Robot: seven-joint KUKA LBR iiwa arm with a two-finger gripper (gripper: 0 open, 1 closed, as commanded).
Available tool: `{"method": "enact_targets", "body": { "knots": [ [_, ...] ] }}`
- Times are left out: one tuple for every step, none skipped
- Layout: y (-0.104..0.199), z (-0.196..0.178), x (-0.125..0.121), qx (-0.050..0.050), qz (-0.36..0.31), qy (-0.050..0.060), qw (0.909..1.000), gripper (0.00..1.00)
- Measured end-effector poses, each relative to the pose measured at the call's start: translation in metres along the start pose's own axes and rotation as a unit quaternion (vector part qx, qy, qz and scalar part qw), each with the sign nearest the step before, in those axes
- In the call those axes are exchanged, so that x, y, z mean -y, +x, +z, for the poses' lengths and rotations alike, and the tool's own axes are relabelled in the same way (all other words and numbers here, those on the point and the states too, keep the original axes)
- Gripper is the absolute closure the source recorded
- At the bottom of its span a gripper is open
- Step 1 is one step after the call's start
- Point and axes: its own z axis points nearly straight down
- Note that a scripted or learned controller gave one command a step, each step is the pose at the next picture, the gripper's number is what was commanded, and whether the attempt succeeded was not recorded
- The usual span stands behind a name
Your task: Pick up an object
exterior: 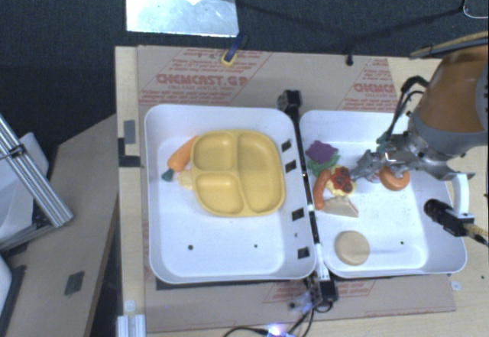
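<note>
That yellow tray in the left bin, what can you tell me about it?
The yellow tray looks like smooth plastic, a rounded square split into three compartments: two on top, one wide below. It lies flat, slightly turned, in the left bin, toward its upper half. All three compartments look bare. A toy carrot sits against its left edge, with something pale yellow poking out just below the carrot.

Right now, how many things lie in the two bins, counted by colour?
Yellow: 1, the divided plate
Orange: 3, carrot, round piece, long piece
Purple: 1, grapes
Tan: 1, disc
Mixed red and yellow: 1, pizza slice
Total: 7
</note>
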Motion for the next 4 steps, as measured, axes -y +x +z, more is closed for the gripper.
{"method": "enact_targets", "body": {
  "knots": [
    [-0.003,0.058,0.009,0.000,0.001,0.000,1.0000,0.00],
    [-0.003,0.090,0.007,0.001,0.001,-0.004,1.0000,0.00],
    [-0.003,0.081,0.007,0.001,0.000,-0.004,1.0000,1.00],
    [-0.004,0.018,0.009,0.001,-0.001,-0.005,1.0000,1.00]
  ]
}}
